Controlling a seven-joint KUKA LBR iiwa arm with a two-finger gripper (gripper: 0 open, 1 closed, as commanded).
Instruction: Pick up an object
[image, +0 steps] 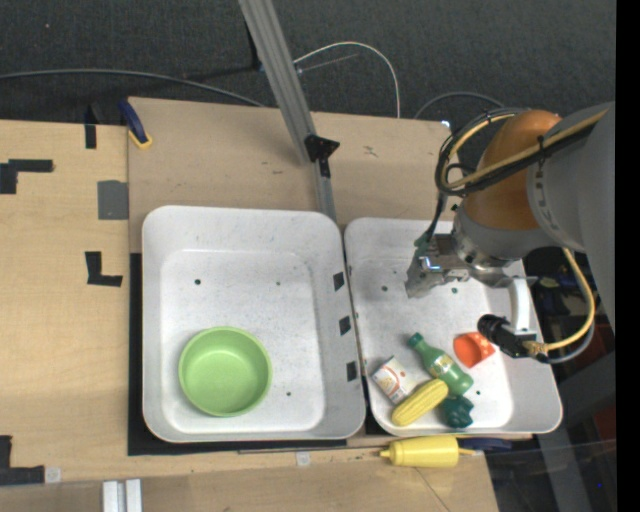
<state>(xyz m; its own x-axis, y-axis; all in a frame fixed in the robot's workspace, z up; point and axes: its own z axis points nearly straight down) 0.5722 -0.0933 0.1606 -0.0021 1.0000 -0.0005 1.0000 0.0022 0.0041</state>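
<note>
Count: 2 white bins (160, 250); 1 green bowl (225, 371); 1 green bottle (440, 364); 1 corn cob (419, 401); 1 yellow bottle (424, 452); 1 orange piece (472, 348); 1 small carton (390, 380), possibly.

Grey pole (290, 95) over bench (220, 150), blue clamp (135, 122), cables (340, 55)

Robot lab: KUKA arm (540, 190), bench w/ bins (160, 240).

– What sits on the wooden bench (230, 150)?
– Two white bins: left bin (160, 300), right bin (380, 250), side by side. A yellow bottle (424, 452), possibly mustard, lies at the front edge.
</note>
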